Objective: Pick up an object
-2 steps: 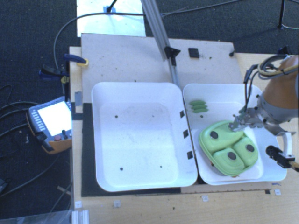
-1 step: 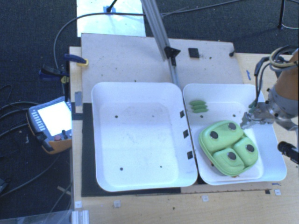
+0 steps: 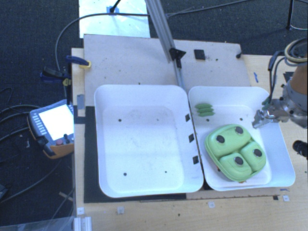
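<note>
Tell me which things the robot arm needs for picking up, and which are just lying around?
For the job:
- big green three-lobed plastic piece with dark dots
- small dark-green ridged object
- right white shallow bin
- metal two-finger gripper

Just lying about:
- left white shallow bin
- orange-edged handheld screen
- blue clamp

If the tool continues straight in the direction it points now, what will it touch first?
The tool points left and down into the right bin. Most likely it meets the large green lobed object first, or the bin floor just before it; its height is unclear from above.
</note>
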Controlling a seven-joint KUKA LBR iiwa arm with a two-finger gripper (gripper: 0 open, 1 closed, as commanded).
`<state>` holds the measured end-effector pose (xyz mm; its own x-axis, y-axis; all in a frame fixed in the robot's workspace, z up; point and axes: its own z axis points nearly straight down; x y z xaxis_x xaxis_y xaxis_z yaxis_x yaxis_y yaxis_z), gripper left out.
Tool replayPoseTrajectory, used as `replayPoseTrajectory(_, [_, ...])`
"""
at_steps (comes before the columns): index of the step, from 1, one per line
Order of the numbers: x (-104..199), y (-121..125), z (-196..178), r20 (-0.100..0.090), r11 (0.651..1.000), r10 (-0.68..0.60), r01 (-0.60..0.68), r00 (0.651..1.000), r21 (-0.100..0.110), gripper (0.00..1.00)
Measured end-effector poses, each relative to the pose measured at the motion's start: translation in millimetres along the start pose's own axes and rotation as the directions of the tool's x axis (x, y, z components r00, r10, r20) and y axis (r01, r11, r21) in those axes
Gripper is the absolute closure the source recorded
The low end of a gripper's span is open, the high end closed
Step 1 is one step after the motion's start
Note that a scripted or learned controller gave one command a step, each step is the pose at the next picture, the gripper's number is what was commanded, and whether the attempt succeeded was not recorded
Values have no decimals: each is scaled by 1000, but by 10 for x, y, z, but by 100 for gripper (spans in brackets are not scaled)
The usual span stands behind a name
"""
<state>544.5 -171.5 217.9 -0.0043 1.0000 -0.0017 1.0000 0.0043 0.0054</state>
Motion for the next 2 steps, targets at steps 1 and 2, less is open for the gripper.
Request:
replayPoseTrajectory(1, [605, 111, 48, -3, 1000, -6, 6, 1000, 3, 100])
replayPoseTrajectory(2, [1148, 257, 123, -3, 1000, -6, 6, 1000, 3, 100])
